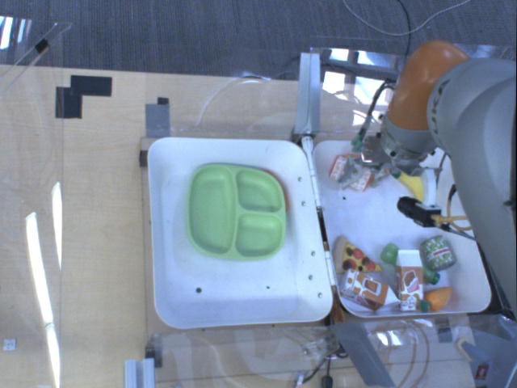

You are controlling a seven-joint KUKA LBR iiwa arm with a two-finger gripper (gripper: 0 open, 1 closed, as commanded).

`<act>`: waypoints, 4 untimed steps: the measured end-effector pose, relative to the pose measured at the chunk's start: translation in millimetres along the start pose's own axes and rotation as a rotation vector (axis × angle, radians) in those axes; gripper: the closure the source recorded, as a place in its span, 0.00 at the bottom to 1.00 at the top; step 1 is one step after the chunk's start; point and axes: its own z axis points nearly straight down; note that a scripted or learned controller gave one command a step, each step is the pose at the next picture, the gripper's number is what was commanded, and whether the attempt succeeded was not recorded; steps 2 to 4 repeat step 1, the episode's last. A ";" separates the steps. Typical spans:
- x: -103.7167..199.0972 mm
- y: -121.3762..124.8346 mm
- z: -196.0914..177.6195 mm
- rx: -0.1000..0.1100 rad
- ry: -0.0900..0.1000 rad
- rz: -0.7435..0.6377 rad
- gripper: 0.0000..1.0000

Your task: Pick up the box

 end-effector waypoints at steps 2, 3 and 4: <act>37.2 3.8 -142.7 -0.036 0.001 0.105 1.00; 37.2 3.8 -142.7 -0.036 0.001 0.105 1.00; 37.2 3.8 -142.7 -0.036 0.001 0.105 1.00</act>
